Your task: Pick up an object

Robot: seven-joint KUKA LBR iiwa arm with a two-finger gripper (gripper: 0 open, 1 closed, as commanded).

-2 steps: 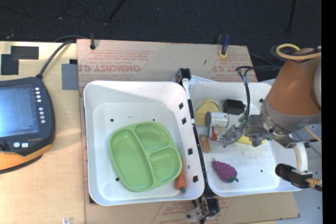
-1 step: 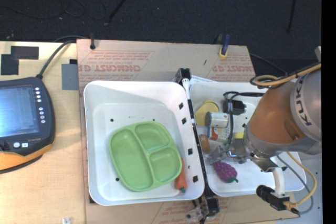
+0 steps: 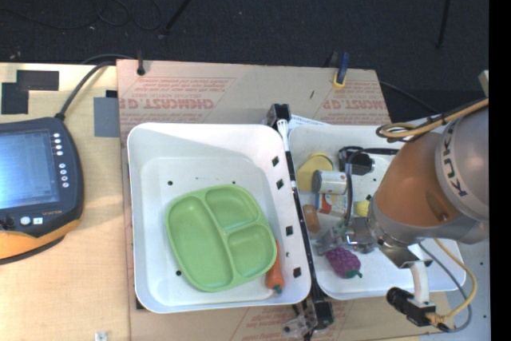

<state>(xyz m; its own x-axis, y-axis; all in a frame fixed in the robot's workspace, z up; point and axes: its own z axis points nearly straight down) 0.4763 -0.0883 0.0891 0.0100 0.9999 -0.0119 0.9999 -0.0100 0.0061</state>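
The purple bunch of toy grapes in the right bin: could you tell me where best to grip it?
Probably across the narrow middle of the purple bunch of toy grapes, from straight above: it lies flat and elongated on the right white bin floor, with open floor below it.

— What colours did you see below you?
— A light green divided plate (image 3: 222, 237) in the white left bin (image 3: 152, 172), an orange carrot (image 3: 275, 279) beside it.
— And your side?
— Purple grapes (image 3: 342, 260), a yellow cup (image 3: 315, 167). My own band (image 3: 403, 188) was orange.
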